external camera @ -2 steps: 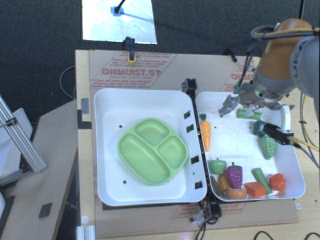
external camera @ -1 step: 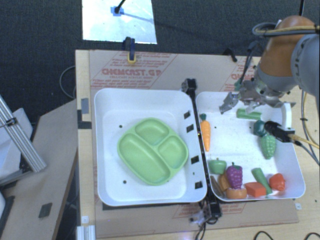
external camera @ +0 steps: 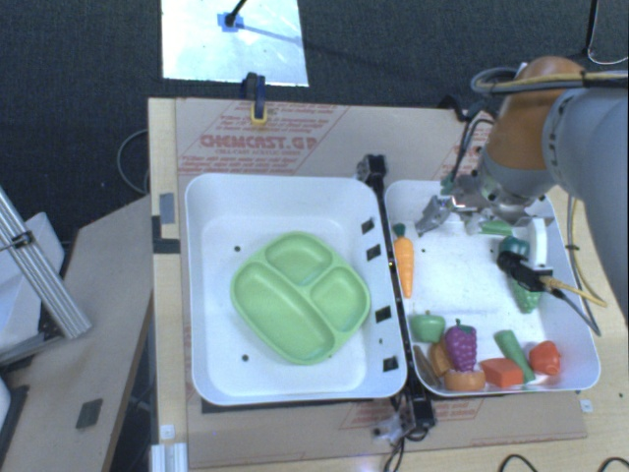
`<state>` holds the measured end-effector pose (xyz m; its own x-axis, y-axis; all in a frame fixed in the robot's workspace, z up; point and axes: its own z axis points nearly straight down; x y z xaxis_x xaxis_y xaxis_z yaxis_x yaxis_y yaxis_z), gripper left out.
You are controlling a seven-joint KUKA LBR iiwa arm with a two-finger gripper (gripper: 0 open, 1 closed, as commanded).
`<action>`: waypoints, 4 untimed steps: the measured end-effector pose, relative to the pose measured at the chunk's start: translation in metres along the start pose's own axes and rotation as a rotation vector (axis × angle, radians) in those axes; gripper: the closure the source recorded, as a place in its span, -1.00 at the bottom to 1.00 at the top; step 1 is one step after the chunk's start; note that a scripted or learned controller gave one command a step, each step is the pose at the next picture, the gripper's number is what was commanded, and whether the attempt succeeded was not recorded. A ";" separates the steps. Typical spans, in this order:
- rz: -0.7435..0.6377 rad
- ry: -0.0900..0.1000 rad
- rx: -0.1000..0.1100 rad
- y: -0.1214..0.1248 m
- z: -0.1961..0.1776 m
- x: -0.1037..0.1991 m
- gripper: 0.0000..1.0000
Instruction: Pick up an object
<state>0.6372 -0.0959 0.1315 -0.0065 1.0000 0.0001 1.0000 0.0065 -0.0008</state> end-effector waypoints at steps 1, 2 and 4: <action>0.004 -0.007 -0.008 0.002 0.046 -0.003 -1.00; 0.003 -0.003 -0.009 0.002 0.034 -0.001 1.00; 0.000 0.000 -0.009 0.007 -0.067 0.010 1.00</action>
